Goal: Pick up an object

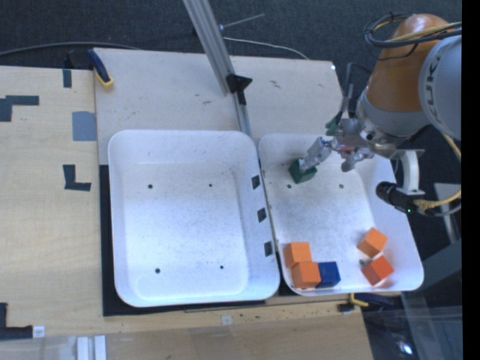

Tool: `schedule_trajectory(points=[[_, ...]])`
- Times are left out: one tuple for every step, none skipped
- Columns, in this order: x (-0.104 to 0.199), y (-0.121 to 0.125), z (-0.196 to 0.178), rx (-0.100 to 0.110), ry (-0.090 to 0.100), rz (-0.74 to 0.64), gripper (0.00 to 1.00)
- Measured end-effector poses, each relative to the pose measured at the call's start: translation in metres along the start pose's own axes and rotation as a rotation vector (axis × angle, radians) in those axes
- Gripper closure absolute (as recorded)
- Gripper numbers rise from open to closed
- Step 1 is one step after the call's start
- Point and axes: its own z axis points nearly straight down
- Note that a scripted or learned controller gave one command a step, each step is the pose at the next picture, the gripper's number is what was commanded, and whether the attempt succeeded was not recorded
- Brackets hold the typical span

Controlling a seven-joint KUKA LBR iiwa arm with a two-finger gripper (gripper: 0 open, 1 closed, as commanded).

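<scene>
The tool (311,163) sits over the right bin (390,193), at about eleven o'clock on its floor, apparently pinching the green block (302,174); the grip is hard to confirm. A straight, slow lift would be wise, keeping clear of the bin's near wall.

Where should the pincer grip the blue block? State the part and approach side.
Probably from straight above, closing on the two free sides of the blue block. An orange block touches its left side and the bin wall is close in front, so a sideways approach looks blocked.
</scene>
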Motion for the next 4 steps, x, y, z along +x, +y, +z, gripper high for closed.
schedule_trajectory(points=[[-0.004, 0.066, 0.112, 0.000, -0.002, 0.000, 0.00], [0.000, 0.079, 0.143, -0.002, -0.003, -0.001, 0.00], [0.001, 0.078, 0.132, -0.002, -0.004, -0.002, 1.00], [0.001, 0.078, 0.133, -0.001, -0.005, -0.002, 0.00]])
